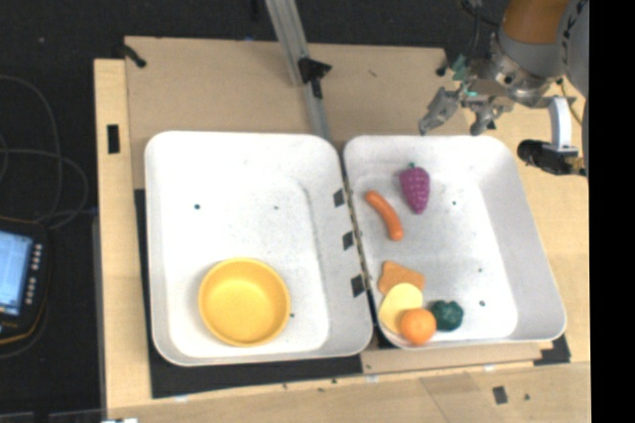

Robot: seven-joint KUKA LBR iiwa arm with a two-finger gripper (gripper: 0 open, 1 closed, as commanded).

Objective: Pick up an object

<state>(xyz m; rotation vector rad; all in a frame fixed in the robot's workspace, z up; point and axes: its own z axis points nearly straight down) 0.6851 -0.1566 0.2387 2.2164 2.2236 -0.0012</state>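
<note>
The left bin (198, 183) holds a yellow bowl (244, 301) down at its 7 o'clock corner, sitting upright on the floor of the bin. The right bin (496, 212) carries the rest. A small orange carrot (384, 214) lies at about 10 o'clock, and a purple bunch of grapes (416, 188) sits just beside it toward 11 o'clock. Down at 7 o'clock a cluster is packed into the corner: an orange wedge (400, 274), a pale yellow piece (401, 300), a round orange fruit (418, 326) and a dark green piece (448, 315), all touching or nearly so.

The gripper (458, 113) hangs above the bench past the right bin's 12 o'clock rim, outside the bin. Its fingers (434, 117) stand spread apart with nothing between them.

By this showing the pick has barely begun: nothing is lifted and every object rests in its bin. The reach down, the closing and the lift are all left. The grapes lie nearest the gripper.
</note>
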